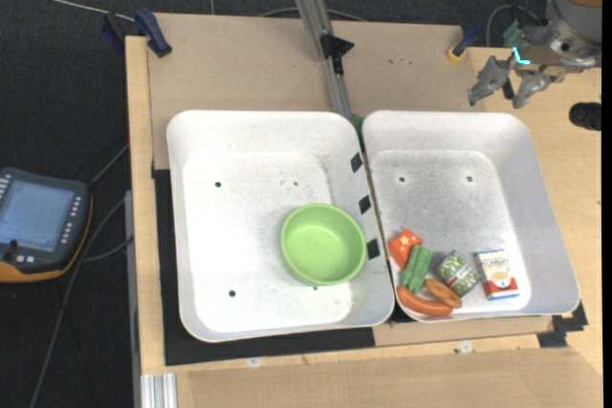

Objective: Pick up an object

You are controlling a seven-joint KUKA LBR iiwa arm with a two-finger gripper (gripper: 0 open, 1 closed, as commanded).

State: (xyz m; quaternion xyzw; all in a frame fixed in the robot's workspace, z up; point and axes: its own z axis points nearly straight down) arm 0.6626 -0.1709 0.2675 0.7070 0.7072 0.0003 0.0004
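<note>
You've got the gripper (509, 83) up past the far rim of the right bin (535, 205), near that bin's far-right corner, hanging over bare bench, not over the bin floor. Fingers (485, 81) look spread apart w/ nothing between them, so it's open and carrying nothing. Orange band and grey wrist sit just above it toward the frame's top-right.

Objects, all placed vs. the right bin: everything pickable in it is bunched along its near edge. Red block (404, 245) is at the near-left, closest to the divider btwn bins. Green veg piece (417, 267) lies just beside the red block, on its near side, touching or almost. Orange sausage-shaped item (426, 301) lies at the near rim, under the green piece's end. Dark green patterned packet (458, 272) sits right of those, approx mid-way along the near edge. Small carton w/ blue top and red-orange print (496, 274) is right of the packet, nearest the bin's near-right corner. Far half of that bin's floor is plain white speckle.

Left of the right bin: the left bin (191, 196), w/ a green bowl (324, 244) upright in its near-right part, close to the divider.

Gripper is well apart from the object cluster: opposite end of the right bin.
</note>
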